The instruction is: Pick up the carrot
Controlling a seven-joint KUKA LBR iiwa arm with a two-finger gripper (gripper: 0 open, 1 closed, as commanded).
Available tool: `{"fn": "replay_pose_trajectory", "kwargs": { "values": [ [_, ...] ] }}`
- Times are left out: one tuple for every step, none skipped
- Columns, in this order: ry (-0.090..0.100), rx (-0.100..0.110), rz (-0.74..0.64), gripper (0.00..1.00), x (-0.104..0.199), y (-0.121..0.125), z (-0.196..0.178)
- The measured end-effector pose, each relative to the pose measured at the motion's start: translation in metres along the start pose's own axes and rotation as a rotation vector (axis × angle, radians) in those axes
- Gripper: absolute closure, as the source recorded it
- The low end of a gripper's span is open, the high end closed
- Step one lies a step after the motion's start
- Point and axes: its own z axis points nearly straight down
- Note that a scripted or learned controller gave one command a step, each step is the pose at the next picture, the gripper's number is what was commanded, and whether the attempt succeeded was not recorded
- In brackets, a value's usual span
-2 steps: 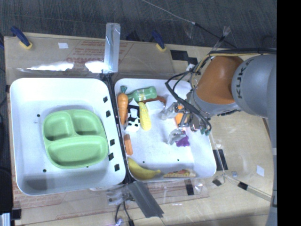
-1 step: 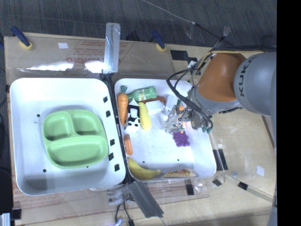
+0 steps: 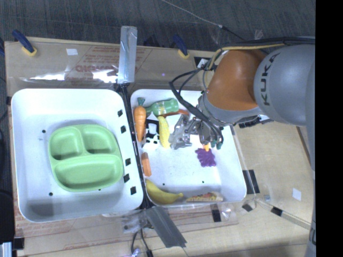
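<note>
Camera view: carrot [image 3: 140, 121] lies ungrasped at the right bin [image 3: 236, 165] left wall, tool [image 3: 185, 135] near, beside the corn cob [image 3: 163, 131], its opening impossible to tell, pick not yet made

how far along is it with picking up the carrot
Nothing looks done yet: the carrot lies at the left wall of the right bin, beside the corn cob. In hand: the pincer hangs over the bin's middle, apart from the carrot. Left: moving over, gripping and lifting it.
</note>
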Motion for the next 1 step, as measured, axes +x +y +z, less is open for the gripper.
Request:
{"fn": "replay_pose_trajectory", "kwargs": {
  "values": [
    [0.000,-0.002,-0.070,1.00,0.0234,0.0919,-0.0335]
  ]
}}
